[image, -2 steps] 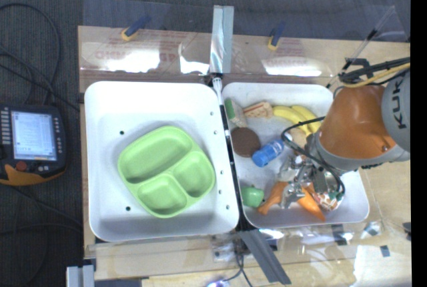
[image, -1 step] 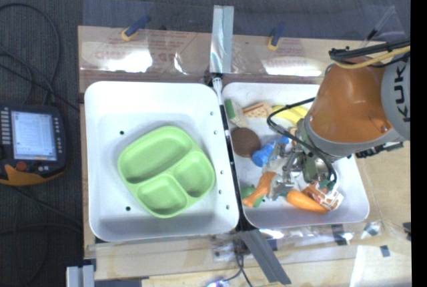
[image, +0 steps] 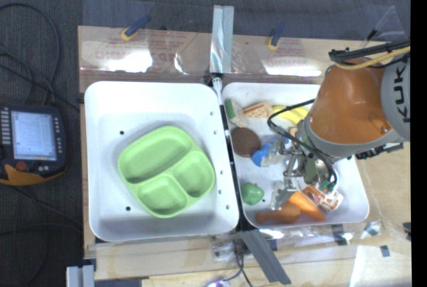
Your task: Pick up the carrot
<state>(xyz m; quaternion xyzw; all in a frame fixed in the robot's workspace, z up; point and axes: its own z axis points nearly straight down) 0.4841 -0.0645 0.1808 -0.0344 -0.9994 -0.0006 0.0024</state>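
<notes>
Camera view has the carrot [image: 288,214] lying flat along the near wall of the right bin [image: 357,202], down around 6 o'clock in that bin, orange and a bit blurry. Right above it hangs the gripper [image: 289,191], tips just over the carrot's top edge; honestly can't tell from here whether it's spread or pinched, too much cable clutter. At the carrot's 10 o'clock sits a green round thing [image: 252,193], and at its 2 o'clock an orange-and-white packet [image: 327,197]. Further up toward 11 o'clock there's a brown ball [image: 245,141] with a blue item [image: 261,155] beside it. Over at 9 o'clock, the left bin [image: 107,112] holds a green divided plate [image: 167,171].
</notes>
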